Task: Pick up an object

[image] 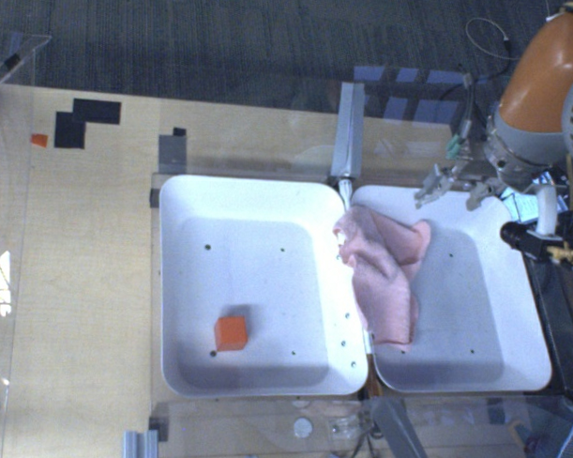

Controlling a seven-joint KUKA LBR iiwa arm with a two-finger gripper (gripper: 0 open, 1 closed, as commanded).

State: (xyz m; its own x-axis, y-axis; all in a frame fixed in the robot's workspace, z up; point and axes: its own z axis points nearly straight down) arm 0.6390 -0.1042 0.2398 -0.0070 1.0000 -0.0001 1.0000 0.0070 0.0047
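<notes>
Up top, gripper [460, 187] with fingers [432, 188] spread wide, nothing between them, touching nothing, poised over the far rim of the right bin [507, 372]. Just below and left of the gripper, pink cloth [386, 278]: soft, crumpled, draped along that bin's left wall and over the divider. Well left of the gripper, left bin [182, 267] with a small orange block [231, 333] near its front.
</notes>
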